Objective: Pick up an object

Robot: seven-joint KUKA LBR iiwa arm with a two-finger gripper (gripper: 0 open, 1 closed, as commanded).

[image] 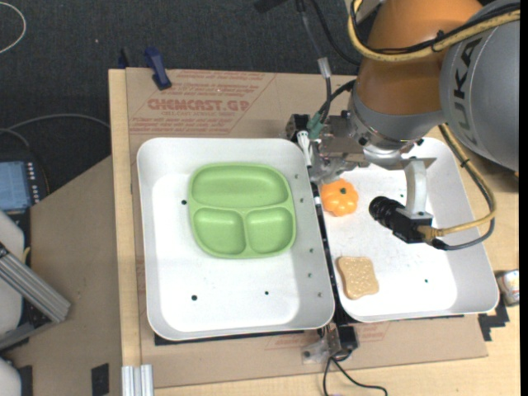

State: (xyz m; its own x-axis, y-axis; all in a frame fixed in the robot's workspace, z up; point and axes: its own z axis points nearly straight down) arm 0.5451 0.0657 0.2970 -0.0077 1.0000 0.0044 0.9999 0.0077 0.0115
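Note:
A small orange pumpkin-shaped toy (339, 198) lies near the left wall of the right bin (462, 279). A tan slice of toast (358, 276) rests toward that bin's front left. My gripper (328, 165) hangs below the grey wrist and orange band, just behind and above the orange toy and close to the wall between the two bins. The wrist body hides the gripper's lower end. I see nothing held in it.
The left bin (165, 287) holds a green divided plate (242, 209). A black cylindrical attachment with a yellow cable (400, 219) juts from the arm over the middle of the right bin. Cardboard lies under both bins.

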